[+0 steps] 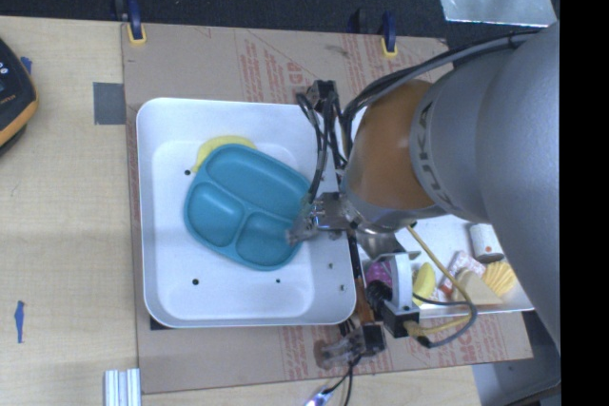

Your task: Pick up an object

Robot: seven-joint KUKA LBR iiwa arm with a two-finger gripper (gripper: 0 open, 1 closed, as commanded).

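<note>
the arm (476, 138) hides most of the right bin (514, 295) and its objects.

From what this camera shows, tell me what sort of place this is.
Probably a robotics lab bench set up for grasping trials. A grey arm reaches over a white bin holding a blue divided plate, and the cardboard base is clamped to the bench.

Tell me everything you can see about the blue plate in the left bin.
The blue plate is a rounded, divided dish that looks like smooth plastic, with one large compartment and two smaller ones. It lies face up and flat in the left bin, near the middle, turned at an angle. Its upper left edge covers part of a yellow thing. The gripper is at its right rim, but whether it grips the plate is unclear.
</note>
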